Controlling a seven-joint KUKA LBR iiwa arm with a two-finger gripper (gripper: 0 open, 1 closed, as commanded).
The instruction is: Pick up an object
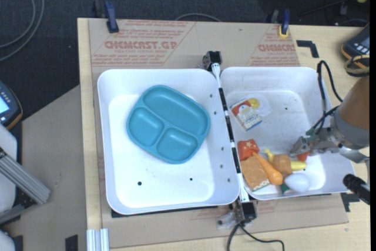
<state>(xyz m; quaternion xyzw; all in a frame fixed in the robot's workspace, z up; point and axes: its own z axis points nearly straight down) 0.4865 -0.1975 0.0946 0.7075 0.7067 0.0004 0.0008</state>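
Observation:
The right bin [276, 76] holds a small packet with a red and yellow label [248, 113] near its middle. At its front lie a red block [248, 147], an orange bread-like piece [255, 174], a carrot [271, 168], a brown rounded piece [282, 163], a yellow piece [298, 166] and a white egg-like object [297, 183]. My gripper [305, 147] reaches in from the right and sits low at the right side of this pile, just above the yellow piece. A bit of red shows at its tip.
The left bin [117, 173] carries a blue three-compartment plate [168, 123]. Black clips join the two bins along the middle seam [226, 126]. A black cable [324, 88] runs down over the right bin's rim to my wrist. Clamps hold the board's back edge.

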